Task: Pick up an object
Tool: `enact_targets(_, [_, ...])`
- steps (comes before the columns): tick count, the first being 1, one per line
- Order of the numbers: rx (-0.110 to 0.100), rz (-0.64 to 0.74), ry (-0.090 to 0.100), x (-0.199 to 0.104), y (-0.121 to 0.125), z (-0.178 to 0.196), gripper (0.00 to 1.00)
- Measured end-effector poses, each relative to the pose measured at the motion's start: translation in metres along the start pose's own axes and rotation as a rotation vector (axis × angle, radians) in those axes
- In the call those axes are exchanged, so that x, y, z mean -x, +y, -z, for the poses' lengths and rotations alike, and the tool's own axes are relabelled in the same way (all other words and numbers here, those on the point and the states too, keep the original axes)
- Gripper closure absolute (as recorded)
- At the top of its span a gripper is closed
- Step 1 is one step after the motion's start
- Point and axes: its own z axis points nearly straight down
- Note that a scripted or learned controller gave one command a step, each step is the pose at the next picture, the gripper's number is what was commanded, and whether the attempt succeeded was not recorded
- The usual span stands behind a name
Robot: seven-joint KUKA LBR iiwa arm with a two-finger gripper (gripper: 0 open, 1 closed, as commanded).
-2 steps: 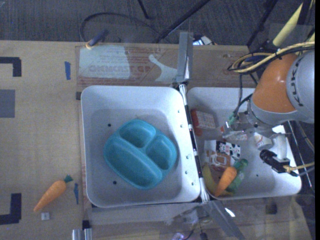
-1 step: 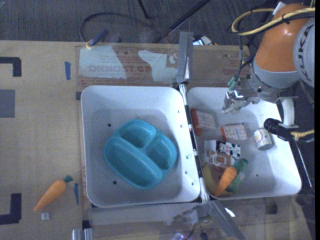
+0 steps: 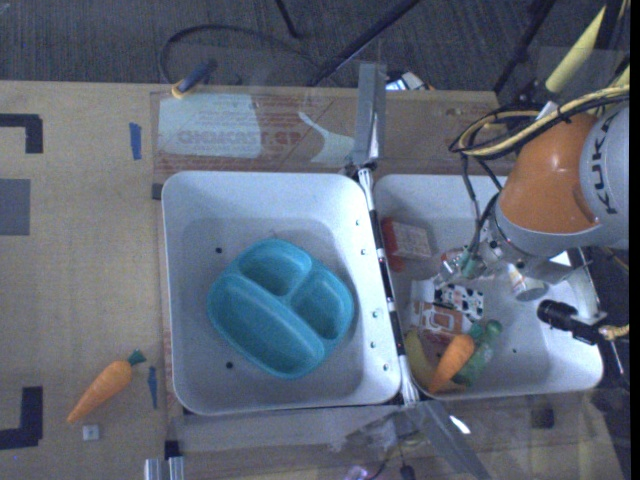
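Observation:
My gripper (image 3: 463, 264) hangs low over the right bin (image 3: 565, 363), under the orange wrist band (image 3: 545, 183). Just left of it lies a red-brown packet (image 3: 408, 240). Below it sits a small patterned card box (image 3: 455, 306). Near the bin's front lie an orange toy carrot (image 3: 453, 359), a yellow banana (image 3: 419, 352) and a green item (image 3: 484, 344), packed close together. Nothing is seen held by the gripper.
The left bin (image 3: 200, 208) holds a blue divided plate (image 3: 283, 306). A second toy carrot (image 3: 100, 389) lies on the bench at the front left, outside the bins. A metal divider (image 3: 381, 268) runs between the bins. Cables hang at the upper right.

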Motion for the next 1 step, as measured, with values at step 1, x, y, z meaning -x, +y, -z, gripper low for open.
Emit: enact_targets(1, [-0.023, -0.090, 0.009, -0.0502, 0.0004, 0.1149, 1.00])
